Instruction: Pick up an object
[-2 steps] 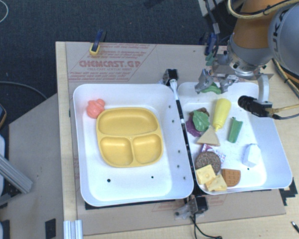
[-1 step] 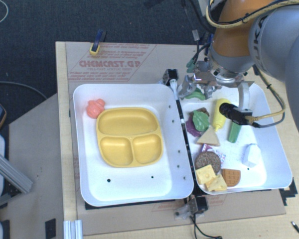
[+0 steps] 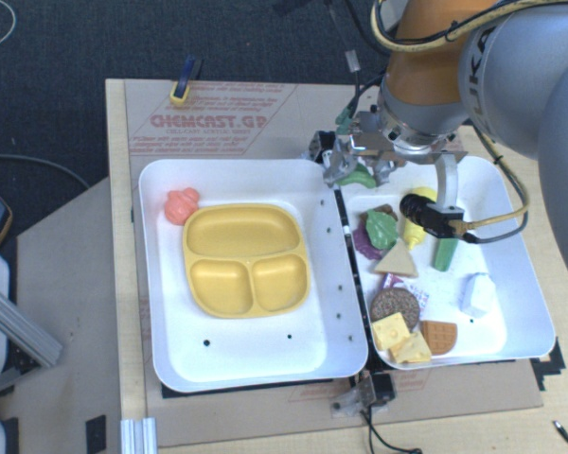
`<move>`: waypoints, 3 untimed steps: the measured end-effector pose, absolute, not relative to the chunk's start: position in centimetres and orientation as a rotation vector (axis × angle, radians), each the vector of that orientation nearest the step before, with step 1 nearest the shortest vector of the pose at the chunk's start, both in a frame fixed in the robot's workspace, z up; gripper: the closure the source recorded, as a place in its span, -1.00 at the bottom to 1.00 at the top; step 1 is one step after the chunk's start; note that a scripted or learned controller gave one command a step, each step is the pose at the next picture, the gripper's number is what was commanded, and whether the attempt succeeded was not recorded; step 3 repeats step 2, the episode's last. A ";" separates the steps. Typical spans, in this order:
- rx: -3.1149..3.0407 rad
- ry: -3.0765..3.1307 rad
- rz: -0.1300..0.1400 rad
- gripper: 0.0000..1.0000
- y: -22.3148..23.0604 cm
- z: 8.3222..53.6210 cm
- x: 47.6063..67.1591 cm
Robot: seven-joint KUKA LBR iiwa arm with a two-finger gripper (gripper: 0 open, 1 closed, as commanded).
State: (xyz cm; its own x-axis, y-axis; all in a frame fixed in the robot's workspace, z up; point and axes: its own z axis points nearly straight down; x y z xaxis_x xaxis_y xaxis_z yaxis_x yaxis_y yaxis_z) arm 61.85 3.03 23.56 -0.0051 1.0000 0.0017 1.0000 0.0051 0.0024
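Note:
My gripper (image 3: 361, 165) hangs low over the far left corner of the right bin (image 3: 511, 329), by the wall between the two bins. A small green thing (image 3: 362, 176) shows right under it, and I cannot tell whether it is held. Just in front of the gripper lie a green toy leaf (image 3: 381, 227), a purple piece (image 3: 363, 242), a yellow piece (image 3: 415, 227) and a green block (image 3: 445, 253). Nearer the front lie a beige wedge (image 3: 396, 262), a round brown cookie (image 3: 395, 304), yellow cheese pieces (image 3: 392, 331), an orange cracker (image 3: 438, 336) and a white object (image 3: 475, 292).
The left bin (image 3: 161, 282) holds a yellow divided plate (image 3: 244, 258) and a pink toy (image 3: 181, 204) at its far left. The arm's grey body and orange band (image 3: 435, 26) overhang the right bin's far side. A blue and yellow clip (image 3: 183, 81) lies on the cardboard behind.

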 end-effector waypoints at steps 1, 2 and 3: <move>2.219 2.222 0.002 1.00 3.3 22.8 62.9; 2.220 2.220 0.003 1.00 2.7 23.0 63.1; 2.220 2.220 0.003 1.00 2.7 23.0 63.1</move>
